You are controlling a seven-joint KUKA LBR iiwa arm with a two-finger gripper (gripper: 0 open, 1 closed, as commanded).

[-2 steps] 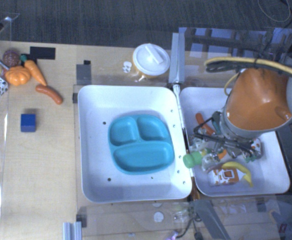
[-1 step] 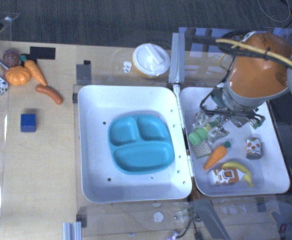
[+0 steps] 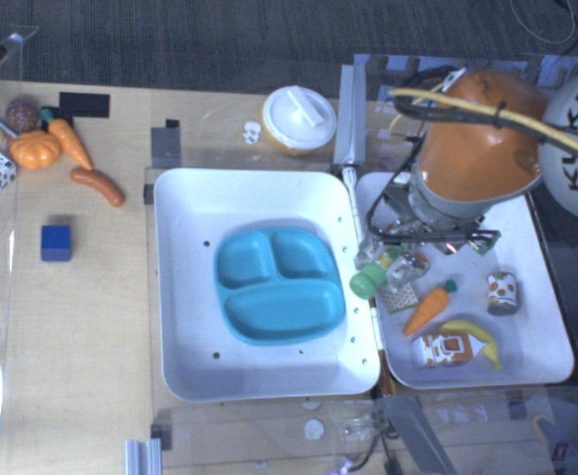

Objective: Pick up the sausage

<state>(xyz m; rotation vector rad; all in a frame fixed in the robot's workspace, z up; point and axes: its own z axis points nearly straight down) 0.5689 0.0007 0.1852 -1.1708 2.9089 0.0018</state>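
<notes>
I see the gripper (image 3: 400, 268) low at the right bin's (image 3: 551, 359) left edge, finger state indeterminate; the sausage (image 3: 97, 186) lies on open tabletop (image 3: 61, 344)

— Where is the arm?
— It reaches in from the right, its orange band (image 3: 479, 146) facing the camera, wrist pointing straight down.
— And the gripper (image 3: 400, 265)?
— Low beneath the wrist, mostly hidden by it.

A blue sectioned plastic tray (image 3: 277, 285) lay in the left white bin (image 3: 185, 369); an orange toy carrot (image 3: 426, 310) in the right bin (image 3: 551, 359).
</notes>
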